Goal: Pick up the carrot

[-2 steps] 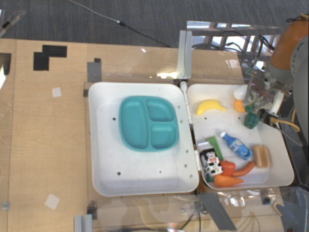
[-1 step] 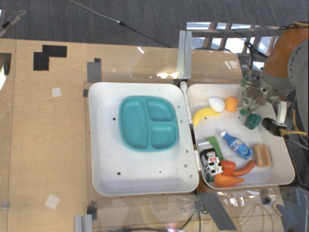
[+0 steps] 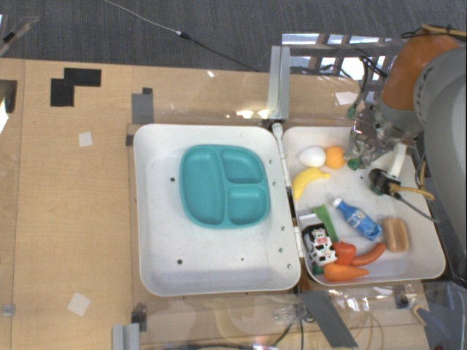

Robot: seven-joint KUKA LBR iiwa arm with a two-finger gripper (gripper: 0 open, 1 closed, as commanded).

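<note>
Honestly, whether the gripper (image 3: 363, 146) at upper right is released or clenched I cannot tell, so I'd send it down-frame to the carrot (image 3: 344, 272) at the right bin's (image 3: 430, 257) lower edge, clear of the red pepper (image 3: 365, 254) touching it.

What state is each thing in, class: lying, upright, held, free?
carrot: lying flat at the right bin's front edge, free, touching the red pepper.
red pepper: lying just behind the carrot.
blue bottle: lying on its side.
banana: lying near the bin's left wall.
white egg: resting beside the orange ball.
teal plate: flat in the left bin, right side up.
gripper: above the right bin's back, away from the carrot.
</note>
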